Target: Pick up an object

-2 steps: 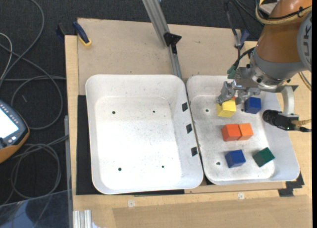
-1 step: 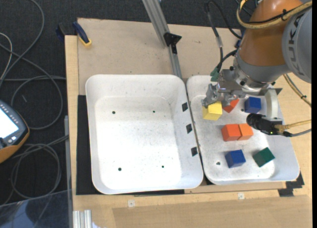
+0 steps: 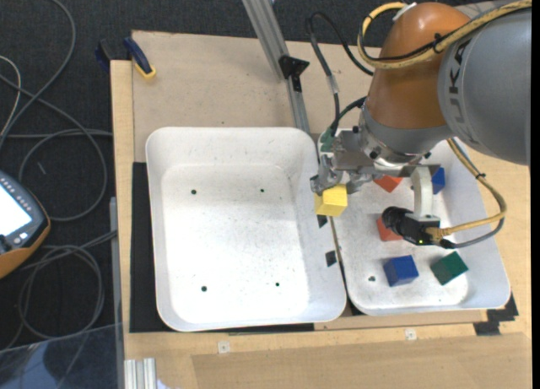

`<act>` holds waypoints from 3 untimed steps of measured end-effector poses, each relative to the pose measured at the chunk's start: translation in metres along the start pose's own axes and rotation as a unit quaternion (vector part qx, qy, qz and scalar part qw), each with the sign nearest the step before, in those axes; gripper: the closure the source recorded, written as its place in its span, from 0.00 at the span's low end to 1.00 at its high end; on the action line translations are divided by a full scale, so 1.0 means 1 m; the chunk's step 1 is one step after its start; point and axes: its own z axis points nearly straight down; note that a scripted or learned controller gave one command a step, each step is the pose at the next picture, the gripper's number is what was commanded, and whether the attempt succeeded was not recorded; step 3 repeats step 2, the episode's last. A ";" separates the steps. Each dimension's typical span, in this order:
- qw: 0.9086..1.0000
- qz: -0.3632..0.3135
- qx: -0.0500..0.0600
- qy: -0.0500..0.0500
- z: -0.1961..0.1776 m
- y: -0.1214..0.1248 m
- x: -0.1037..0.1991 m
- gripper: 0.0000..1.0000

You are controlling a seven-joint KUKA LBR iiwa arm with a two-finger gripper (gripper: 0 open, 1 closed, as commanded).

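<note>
A yellow block [image 3: 332,202] sits between the dark fingers of my gripper [image 3: 332,190], over the seam where the two bins meet. The gripper is shut on it, with one finger [image 3: 318,185] at its left and the other at its upper right. The grey arm with its orange band [image 3: 418,58] reaches in from the right and covers the back of the right bin [image 3: 422,299]. In that bin lie a blue block [image 3: 400,270], a green block [image 3: 449,267], a red block [image 3: 386,228], a second red block [image 3: 389,183] and a small blue block [image 3: 437,179], both partly hidden by the wrist.
The left bin [image 3: 169,210] is a wide white tray with a speckled floor. A slanted metal bar [image 3: 270,33] runs down to the bins' back edge. A black connector with a yellow cable [image 3: 408,227] hangs over the right bin. Cables lie on the floor at left.
</note>
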 end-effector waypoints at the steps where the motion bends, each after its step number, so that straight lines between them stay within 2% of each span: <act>1: 1.000 0.000 0.000 0.000 0.004 -0.003 0.054 1.00; 2: 1.000 0.003 -0.001 -0.001 0.003 -0.003 0.050 0.00; 3: 1.000 0.003 -0.001 -0.001 0.003 -0.003 0.050 0.00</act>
